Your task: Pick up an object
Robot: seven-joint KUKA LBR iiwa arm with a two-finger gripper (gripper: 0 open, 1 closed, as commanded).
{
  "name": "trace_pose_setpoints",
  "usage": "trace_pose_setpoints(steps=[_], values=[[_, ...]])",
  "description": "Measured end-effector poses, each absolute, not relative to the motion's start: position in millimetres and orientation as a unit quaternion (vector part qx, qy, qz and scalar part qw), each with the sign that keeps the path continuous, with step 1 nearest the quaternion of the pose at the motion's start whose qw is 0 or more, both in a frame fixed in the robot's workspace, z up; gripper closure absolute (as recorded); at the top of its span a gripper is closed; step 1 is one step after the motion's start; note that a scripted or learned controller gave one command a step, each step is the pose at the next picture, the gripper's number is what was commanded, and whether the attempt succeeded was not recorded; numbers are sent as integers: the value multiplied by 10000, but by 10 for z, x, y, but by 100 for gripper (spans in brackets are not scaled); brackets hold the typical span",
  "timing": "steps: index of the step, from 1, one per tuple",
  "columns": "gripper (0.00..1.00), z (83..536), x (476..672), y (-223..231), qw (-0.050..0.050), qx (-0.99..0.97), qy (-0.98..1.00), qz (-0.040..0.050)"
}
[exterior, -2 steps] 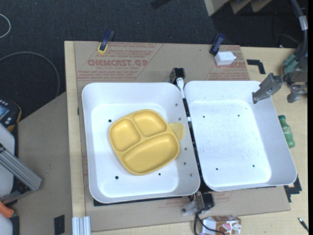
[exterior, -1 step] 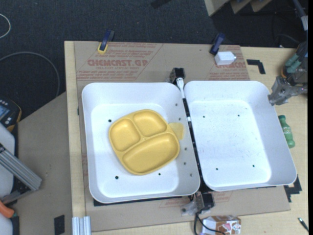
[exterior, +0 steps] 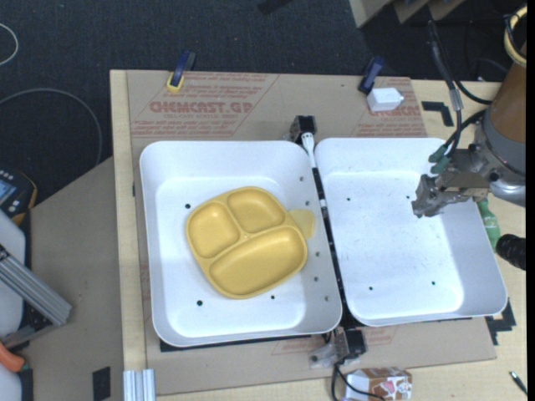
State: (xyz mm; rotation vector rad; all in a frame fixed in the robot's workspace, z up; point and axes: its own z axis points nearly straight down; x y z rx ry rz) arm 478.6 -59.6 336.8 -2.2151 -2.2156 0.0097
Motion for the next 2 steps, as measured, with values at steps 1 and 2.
trace_pose_setpoints(steps=[1, 2], values=[[100, 2956, 4839, 159, 37, -7041, -7101, 16], [100, 4281, 4803, 677, -45, -7041, -7100, -77]])
